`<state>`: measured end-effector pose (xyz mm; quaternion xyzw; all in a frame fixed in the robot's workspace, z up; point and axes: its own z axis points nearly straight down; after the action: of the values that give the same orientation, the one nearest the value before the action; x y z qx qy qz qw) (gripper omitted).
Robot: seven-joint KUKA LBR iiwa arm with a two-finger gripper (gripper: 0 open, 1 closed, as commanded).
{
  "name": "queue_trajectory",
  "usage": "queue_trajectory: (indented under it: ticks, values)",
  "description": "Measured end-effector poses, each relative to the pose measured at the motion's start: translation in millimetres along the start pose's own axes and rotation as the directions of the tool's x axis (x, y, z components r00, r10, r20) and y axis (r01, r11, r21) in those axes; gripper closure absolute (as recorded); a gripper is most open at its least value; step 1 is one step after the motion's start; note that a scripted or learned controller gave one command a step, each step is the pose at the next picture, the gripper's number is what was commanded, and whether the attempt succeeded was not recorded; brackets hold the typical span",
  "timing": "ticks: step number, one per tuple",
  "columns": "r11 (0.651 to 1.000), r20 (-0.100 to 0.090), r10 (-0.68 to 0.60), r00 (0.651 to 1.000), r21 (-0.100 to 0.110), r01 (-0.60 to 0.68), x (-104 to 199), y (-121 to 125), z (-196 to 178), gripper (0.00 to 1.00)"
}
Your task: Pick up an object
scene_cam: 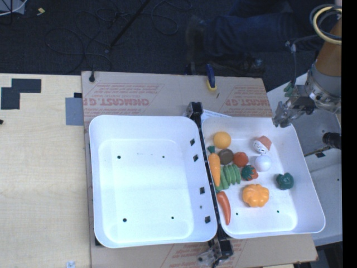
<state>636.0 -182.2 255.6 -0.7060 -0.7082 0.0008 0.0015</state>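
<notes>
Toy food lies heaped in the right bin [312,219], and nothing is picked yet. The gripper [283,115] hangs just past that bin's far right corner, nothing in it; how wide it stands I cannot tell. Nearest it inside the bin is the white-and-orange piece [261,144]; farther in, the carrot [214,168] touches the green pods [230,175]. Coming down there, it might wedge between neighbours and grab nothing.

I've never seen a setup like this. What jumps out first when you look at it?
The cluster of bright toy food in the right bin draws the eye first, notably the orange pumpkin and the red chili near the divider. The gripper hangs above that bin's upper right corner.
</notes>
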Motion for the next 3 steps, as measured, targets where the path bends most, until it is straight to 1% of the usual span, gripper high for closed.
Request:
queue_trajectory:
  ticks: [1,2,3]
  values:
    - [1.0,-0.003,0.006,1.0,0.011,-0.006,-31,-80,138,1.0]
    - [1.0,-0.003,-0.002,1.0,0.017,0.002,-32,8,169,1.0]
    - [1.0,-0.001,0.003,1.0,0.003,-0.003,-30,-45,168,1.0]
